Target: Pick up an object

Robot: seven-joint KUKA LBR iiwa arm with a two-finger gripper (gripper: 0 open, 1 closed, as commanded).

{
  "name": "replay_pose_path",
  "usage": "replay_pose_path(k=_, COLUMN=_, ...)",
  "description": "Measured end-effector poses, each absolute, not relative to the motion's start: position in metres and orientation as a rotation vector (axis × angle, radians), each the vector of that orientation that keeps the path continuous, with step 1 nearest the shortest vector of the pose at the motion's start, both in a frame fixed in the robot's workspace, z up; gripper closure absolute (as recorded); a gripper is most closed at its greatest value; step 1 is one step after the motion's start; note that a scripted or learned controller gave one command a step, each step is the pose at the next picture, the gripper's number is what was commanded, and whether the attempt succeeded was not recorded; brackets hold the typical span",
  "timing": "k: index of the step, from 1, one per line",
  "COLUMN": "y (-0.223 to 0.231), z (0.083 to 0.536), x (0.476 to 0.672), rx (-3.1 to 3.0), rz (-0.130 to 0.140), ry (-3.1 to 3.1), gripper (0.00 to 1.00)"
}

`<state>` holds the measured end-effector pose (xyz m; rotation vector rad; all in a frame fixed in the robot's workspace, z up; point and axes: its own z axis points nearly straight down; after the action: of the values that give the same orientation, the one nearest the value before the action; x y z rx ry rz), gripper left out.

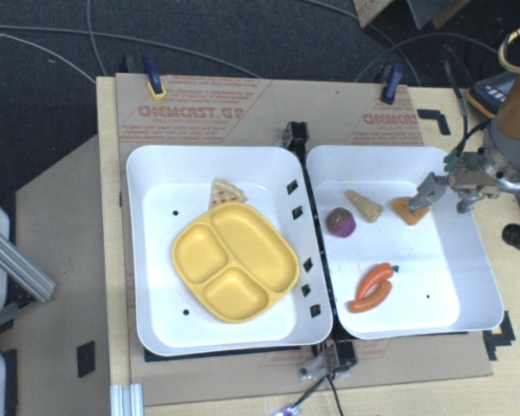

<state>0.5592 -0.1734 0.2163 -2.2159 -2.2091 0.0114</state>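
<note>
The right bin (468, 258) holds several small objects. An orange piece (407, 211) lies at its back, a beige cone (364, 205) to its left, and a purple ball (341, 223) beside the cone. A red and orange sausage-like toy (372, 287) lies nearer the front. My gripper (440, 204) hangs over the bin's back right part and is open. One finger (428, 191) slants down to the orange piece's right edge, and nothing sits between the fingers.
The left bin (152, 232) holds a yellow divided plate (234, 263) with a pizza-slice toy (225, 192) behind it. A black divider (308, 224) runs between the bins. Cables cross the dark floor behind the bench.
</note>
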Motion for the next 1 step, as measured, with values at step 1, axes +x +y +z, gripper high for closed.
replay_pose_path(k=1, y=-0.1731, z=0.2233, x=0.5621, rx=-2.22, rz=0.0, ry=-2.221, gripper=0.0)
